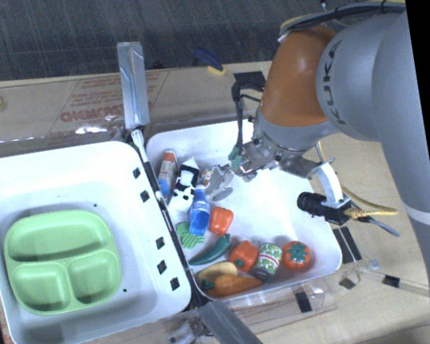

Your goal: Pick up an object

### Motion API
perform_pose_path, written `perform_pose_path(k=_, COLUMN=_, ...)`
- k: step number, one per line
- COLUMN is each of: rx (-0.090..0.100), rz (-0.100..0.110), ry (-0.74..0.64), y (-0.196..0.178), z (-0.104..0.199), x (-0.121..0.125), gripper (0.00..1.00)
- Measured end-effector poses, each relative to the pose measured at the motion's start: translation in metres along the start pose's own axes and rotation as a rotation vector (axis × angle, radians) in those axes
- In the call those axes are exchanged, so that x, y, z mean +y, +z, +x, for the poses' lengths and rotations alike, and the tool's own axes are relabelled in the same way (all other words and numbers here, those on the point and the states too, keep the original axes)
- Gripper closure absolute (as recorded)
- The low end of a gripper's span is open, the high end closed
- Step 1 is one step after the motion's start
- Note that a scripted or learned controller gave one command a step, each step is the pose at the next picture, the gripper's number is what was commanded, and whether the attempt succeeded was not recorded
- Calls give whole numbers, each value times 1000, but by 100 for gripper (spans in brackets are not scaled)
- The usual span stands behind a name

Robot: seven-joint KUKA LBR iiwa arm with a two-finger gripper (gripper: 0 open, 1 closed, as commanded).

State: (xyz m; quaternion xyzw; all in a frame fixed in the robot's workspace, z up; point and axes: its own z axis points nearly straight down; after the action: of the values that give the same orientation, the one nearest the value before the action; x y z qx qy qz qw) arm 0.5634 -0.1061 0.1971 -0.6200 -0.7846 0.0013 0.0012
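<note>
Your gripper (229, 170) hangs low near the right bin's (311, 192) back edge, reaching toward the toys; grip state: cannot tell. Next, close and lift.

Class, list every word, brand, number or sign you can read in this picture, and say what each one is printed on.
"KUKA", in grey letters, running down the robot arm beside its orange band.
Red print on the cardboard sheet behind the bins: blurred, cannot be read.
Label on the small bottle in the right bin: too small to read.
</note>
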Motion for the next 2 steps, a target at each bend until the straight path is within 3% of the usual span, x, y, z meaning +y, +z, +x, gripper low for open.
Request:
perform_pose_path(k=1, rx=-1, rz=-1, ry=110, y=22, z=-28, x=27, gripper=0)
perform_pose_path(k=2, rx=1, rz=0, ry=-49, y=-19, z=-1, x=10, gripper=0)
